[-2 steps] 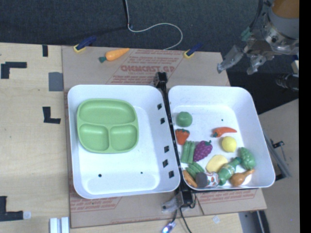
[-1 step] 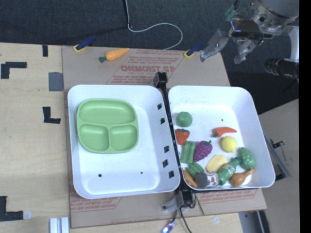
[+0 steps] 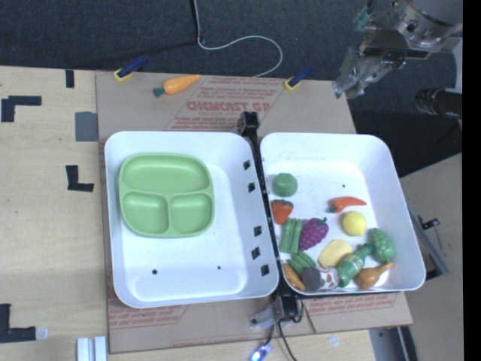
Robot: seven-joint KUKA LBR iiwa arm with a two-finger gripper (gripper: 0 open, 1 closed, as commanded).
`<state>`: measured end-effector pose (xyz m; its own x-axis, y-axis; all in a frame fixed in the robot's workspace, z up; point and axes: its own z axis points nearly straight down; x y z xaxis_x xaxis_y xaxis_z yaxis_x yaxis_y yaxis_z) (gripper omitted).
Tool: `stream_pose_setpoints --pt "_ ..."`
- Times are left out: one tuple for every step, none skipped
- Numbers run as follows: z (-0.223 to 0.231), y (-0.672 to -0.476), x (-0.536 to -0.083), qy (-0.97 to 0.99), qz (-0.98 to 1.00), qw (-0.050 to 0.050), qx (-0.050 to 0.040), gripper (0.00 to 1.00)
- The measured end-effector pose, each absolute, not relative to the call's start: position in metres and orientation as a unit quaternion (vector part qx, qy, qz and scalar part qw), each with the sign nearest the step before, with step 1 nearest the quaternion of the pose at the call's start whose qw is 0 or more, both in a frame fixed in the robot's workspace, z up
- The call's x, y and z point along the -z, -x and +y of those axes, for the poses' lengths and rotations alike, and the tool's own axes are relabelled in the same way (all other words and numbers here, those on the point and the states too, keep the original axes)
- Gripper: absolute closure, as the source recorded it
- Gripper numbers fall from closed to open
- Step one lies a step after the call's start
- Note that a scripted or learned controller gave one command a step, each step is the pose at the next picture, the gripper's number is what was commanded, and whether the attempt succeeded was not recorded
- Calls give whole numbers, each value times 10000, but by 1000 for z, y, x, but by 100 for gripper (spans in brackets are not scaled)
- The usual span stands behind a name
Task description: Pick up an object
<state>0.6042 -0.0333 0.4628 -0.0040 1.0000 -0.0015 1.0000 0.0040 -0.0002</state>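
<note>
claw [image 3: 352, 81] up top right above the surface, clear of both bins, finger state can't tell, nothing seen held, toy produce piled in right bin [image 3: 376, 153], lemon [image 3: 354, 222] near red chilli [image 3: 347, 202], green plate [image 3: 166, 195] in left bin [image 3: 180, 277]

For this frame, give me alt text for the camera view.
The grey arm's gripper hovers beyond the right white bin of toy plastic fruit and vegetables. The left white bin holds a green divided plate.
</note>
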Motion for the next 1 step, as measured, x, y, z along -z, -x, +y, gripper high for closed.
stream_pose_setpoints --pt "19 -635 -532 -7050 7091 27 -26 100"
